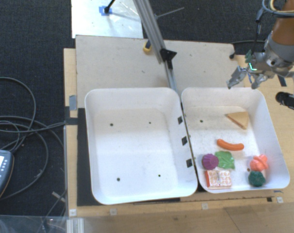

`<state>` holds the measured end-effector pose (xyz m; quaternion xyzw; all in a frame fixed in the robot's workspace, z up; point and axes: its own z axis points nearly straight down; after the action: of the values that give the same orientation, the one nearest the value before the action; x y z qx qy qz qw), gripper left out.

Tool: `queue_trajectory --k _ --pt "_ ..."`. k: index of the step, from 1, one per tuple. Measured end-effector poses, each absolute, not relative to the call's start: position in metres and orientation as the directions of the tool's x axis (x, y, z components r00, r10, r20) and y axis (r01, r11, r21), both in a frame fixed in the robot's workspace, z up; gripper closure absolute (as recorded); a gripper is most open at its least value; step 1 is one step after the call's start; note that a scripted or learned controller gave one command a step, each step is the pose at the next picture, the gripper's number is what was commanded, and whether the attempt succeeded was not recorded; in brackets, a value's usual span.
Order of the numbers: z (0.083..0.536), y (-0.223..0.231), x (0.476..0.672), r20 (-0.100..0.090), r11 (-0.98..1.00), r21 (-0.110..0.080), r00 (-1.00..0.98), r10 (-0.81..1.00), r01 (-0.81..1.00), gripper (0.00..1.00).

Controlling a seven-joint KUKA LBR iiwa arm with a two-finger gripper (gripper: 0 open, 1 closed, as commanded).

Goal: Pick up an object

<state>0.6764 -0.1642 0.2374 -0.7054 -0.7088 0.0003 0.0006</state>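
Note:
My gripper [245, 79] hangs over the far rim of the right bin [270, 120], its two fingers spread open with nothing between them. Inside that bin lie a tan wedge [237, 119], an orange sausage [230, 144], a purple round piece [210, 161], a green leafy piece [225, 159], a red-and-white box [218, 179], an orange piece [258, 163] and a dark green round piece [256, 178]. All of them sit in the near half, well below the gripper.
The left bin [93, 130] stands beside the right one, sharing a middle wall. A slanted grey pole [154, 25] crosses the back of the bench. Cables and a tablet [0, 171] lie on the floor at left.

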Motion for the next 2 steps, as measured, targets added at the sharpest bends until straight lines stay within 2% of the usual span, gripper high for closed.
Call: queue_trajectory --k 1,2 --pt "0.24 -0.164 0.677 -0.002 0.007 0.002 -0.007 1.0 1.0 0.0" --pt "0.179 -0.17 0.676 0.0 0.002 -0.002 -0.002 1.0 1.0 0.0"
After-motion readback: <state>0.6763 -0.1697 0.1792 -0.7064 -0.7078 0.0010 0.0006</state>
